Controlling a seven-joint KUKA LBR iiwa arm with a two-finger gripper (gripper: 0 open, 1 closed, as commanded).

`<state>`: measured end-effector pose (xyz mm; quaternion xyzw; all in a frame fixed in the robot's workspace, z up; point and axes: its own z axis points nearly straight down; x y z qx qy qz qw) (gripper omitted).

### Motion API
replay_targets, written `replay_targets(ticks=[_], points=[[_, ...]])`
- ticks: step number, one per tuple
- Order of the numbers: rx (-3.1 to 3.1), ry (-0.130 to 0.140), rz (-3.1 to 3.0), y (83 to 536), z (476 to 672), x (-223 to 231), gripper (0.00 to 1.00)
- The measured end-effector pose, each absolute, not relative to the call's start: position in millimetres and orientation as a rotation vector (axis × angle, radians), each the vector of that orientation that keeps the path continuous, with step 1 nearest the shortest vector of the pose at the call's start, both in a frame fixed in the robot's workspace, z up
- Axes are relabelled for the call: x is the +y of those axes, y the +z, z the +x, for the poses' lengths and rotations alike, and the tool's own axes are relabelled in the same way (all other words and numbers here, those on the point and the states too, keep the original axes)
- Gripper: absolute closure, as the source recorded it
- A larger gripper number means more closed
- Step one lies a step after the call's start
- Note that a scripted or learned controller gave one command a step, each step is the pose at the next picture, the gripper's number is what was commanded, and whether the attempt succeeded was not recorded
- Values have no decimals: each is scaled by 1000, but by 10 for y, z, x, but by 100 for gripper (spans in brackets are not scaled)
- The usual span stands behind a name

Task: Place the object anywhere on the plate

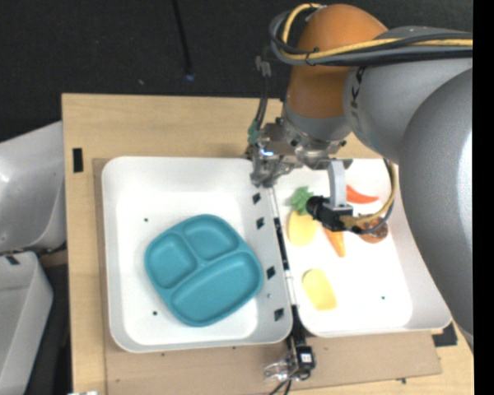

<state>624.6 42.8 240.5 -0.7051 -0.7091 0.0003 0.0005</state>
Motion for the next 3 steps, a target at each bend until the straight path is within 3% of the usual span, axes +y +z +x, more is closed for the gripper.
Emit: replay_targets(ticks=[1,2,3], points=[[-2230,-5,-2214,2506,6405,957,100],[-2222,4,-2221,2302,6353,931,100],[-2223,1,-2222,2313,6357,932,0]])
